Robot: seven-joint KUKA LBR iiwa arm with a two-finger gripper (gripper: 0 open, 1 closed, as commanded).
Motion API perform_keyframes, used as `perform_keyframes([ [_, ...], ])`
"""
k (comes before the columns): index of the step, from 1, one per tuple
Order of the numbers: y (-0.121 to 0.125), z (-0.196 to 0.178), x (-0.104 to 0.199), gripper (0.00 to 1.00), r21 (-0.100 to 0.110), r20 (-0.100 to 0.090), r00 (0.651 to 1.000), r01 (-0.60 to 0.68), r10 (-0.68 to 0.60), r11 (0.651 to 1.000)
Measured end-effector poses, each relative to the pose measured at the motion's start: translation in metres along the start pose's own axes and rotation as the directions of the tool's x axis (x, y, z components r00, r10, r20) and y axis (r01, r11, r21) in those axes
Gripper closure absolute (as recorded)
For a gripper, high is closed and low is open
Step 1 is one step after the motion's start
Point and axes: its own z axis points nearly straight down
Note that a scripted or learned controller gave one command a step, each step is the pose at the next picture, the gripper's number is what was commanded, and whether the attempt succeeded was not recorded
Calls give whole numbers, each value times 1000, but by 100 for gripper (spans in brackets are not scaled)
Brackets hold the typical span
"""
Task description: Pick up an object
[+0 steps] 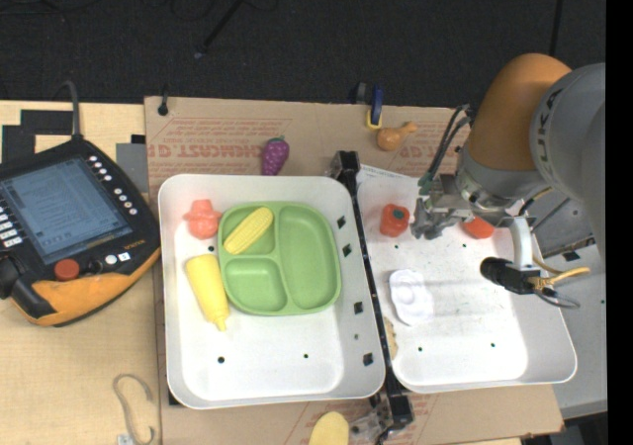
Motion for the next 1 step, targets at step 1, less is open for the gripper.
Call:
perform_keyframes([
  [1, 8, -47, -4, 100, -1, 0, 1000, 4, -4, 1000],
])
